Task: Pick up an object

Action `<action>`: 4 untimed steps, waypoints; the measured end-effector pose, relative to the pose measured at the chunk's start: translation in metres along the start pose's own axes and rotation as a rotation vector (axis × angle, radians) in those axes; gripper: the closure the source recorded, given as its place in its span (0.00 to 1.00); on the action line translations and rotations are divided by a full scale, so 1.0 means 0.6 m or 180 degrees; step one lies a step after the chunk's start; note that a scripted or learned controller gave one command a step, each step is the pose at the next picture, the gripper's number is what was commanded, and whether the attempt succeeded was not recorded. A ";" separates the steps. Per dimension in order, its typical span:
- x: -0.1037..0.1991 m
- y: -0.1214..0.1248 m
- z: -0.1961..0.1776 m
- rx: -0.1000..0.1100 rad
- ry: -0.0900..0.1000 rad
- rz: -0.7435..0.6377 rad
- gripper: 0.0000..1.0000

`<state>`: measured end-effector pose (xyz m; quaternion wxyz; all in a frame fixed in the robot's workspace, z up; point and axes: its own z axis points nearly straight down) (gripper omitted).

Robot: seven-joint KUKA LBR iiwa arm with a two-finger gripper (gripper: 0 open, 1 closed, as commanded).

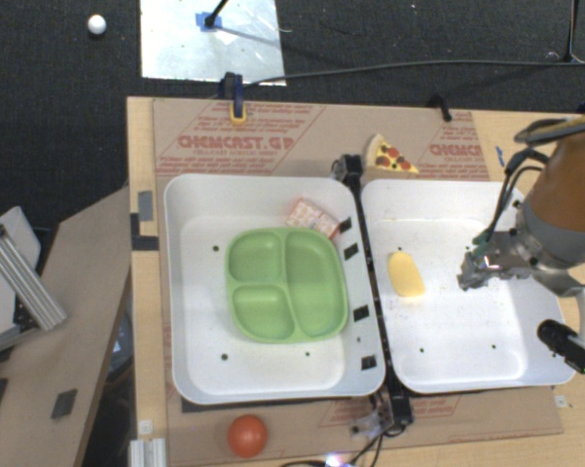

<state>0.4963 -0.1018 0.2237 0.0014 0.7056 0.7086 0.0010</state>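
A pale yellow, oblong object [405, 274] lies in the right bin [448, 363], near its left wall. My gripper [472, 272] hangs low over the same bin, a little to the right of the yellow object and apart from it. The arm's orange band and grey wrist fill the bin's right side. In the left bin [200, 358] a green divided plate [285, 284] lies flat, and a small pink-and-white block [314, 217] rests at the plate's far edge.
A toy pizza slice [390, 155] lies on the board behind the bins. An orange-red ball [246, 435] sits in front of the left bin. A black divider with clips [362, 290] runs between the bins. A metal rail [19, 270] slants at far left.
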 end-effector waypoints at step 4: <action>0.326 0.051 0.017 0.0005 0.0005 -0.0009 1.00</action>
